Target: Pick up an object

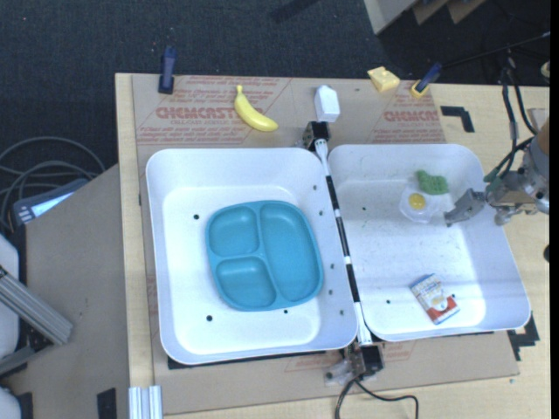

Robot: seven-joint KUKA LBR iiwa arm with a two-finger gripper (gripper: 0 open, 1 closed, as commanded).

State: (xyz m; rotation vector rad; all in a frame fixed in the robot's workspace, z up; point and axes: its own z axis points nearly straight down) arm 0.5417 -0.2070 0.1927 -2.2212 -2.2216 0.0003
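Note:
The right bin [489,269] holds three things. A green leafy piece [431,182] lies near its far side. Touching it on the near side is a round white piece with a yellow centre [417,203]. A small red, white and blue carton [434,298] lies near the front rim. My gripper [480,214] hangs over the bin's right side, just right of the round white piece and apart from it. It is open, its fingers spread with nothing between them.
The left bin [175,234] holds a blue divided plate [262,254]. Behind the bins, on the bench, lie a yellow banana [253,112], a white block [327,103], a yellow wedge [382,78] and two blue clips [166,68].

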